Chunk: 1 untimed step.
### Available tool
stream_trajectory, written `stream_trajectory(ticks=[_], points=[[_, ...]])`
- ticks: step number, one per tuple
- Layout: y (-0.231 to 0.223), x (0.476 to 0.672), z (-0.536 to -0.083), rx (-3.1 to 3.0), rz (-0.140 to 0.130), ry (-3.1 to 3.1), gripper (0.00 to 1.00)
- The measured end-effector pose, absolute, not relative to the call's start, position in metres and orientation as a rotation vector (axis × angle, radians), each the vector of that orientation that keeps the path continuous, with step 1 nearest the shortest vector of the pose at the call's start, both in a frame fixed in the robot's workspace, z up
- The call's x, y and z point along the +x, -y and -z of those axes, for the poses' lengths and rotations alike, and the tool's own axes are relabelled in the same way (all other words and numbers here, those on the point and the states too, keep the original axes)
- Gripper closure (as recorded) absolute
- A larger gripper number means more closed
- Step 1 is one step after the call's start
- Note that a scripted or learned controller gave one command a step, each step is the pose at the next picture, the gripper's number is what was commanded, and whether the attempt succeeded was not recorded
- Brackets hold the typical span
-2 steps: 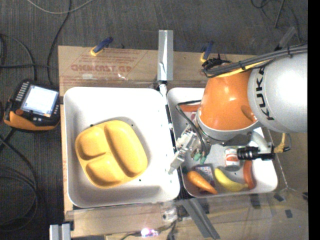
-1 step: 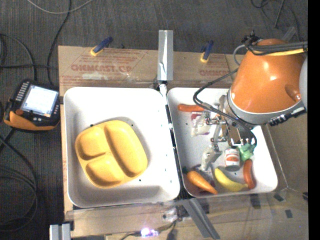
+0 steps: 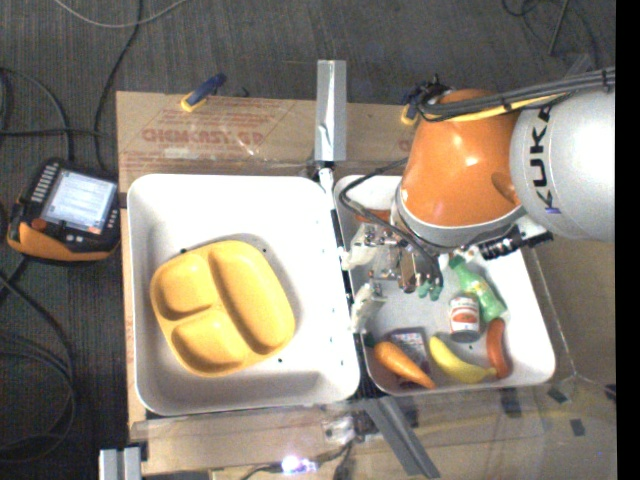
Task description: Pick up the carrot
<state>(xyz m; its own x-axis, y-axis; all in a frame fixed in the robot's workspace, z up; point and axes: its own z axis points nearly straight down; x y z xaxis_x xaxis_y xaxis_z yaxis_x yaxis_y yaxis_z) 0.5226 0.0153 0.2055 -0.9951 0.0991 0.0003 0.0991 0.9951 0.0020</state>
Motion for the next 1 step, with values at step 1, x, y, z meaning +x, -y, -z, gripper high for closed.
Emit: stream_trajectory(ticks=[1], points=[[-0.0113, 0.4841, -0.2029, 0.176, 0.001, 3.137, 0.0]])
